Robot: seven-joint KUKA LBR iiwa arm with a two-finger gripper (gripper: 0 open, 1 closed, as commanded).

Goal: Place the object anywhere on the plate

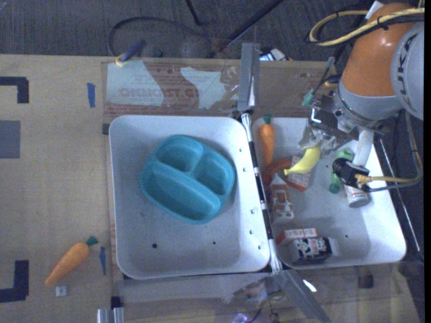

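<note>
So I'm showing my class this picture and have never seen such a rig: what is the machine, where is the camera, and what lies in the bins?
The grey and orange machine is a robot arm reaching in from the right. One fixed camera looks down at a slant. The left bin holds a blue divided plate. The right bin holds a carrot, a banana, a small carton and other bits. Its gripper hangs over the banana; whether it holds anything is unclear. Another carrot lies on the bench, outside the bins.
</note>
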